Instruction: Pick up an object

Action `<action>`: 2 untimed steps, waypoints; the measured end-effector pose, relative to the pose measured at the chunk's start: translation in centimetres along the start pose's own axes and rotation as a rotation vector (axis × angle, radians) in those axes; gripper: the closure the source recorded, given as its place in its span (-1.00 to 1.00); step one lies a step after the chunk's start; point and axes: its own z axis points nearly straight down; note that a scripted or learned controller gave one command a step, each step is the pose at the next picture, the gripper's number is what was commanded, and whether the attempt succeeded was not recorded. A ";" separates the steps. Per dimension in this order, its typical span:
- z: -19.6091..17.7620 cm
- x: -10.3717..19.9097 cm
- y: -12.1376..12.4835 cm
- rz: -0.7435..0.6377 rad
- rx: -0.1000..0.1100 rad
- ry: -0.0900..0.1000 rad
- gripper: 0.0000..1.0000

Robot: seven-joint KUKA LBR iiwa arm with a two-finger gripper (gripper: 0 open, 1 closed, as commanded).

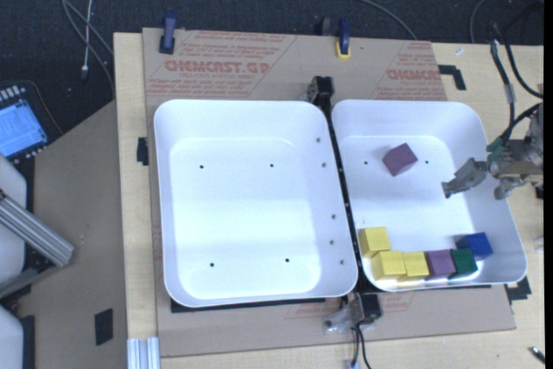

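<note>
Arm [529, 158] cut off at right edge; end effector [460, 180] finger state unclear.

Purple block [399, 158] lies tilted in right bin [484, 134].

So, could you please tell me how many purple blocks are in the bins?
2. One purple block lies alone near the back of the right bin; the other sits in the front row of blocks. More could be hidden there.
</note>
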 end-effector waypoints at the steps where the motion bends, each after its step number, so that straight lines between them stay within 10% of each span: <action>1: 9.7 3.3 8.7 -0.005 0.004 0.001 -1.00; 2: 17.7 3.8 17.0 -0.001 0.008 0.000 -1.00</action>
